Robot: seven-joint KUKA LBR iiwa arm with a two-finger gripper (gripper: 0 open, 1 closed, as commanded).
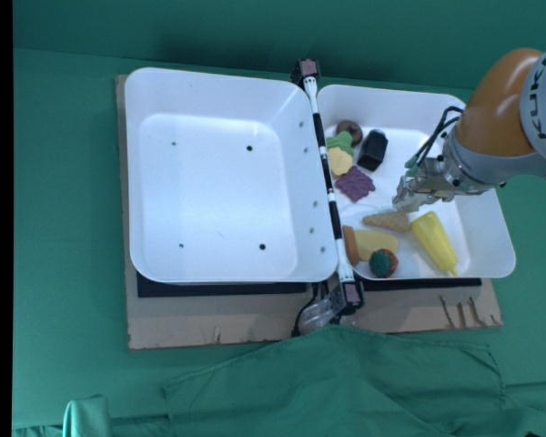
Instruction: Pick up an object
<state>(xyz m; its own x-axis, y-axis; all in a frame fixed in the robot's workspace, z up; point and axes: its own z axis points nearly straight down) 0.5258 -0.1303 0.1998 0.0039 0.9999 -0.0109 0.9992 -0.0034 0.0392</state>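
White shallow plastic bin, right (pixel 491 253), crowded w/ toys: black block (pixel 373 148), purple ridged piece (pixel 355 185), red-green ball (pixel 383 262), yellow wedge (pixel 375 242). Orange carrot-shaped cone (pixel 387 220) lies just below end effector (pixel 408 192), yellow corn cob (pixel 434 241) beside it. End effector state: can't tell. Left white bin (pixel 146 153) alongside. Cardboard sheet (pixel 209 335) under bins, green cloth-covered table (pixel 64 244).

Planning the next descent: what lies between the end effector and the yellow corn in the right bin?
In the camera view, bare white bin floor separates the end effector from the yellow corn. The orange cone piece lies just left of that stretch.
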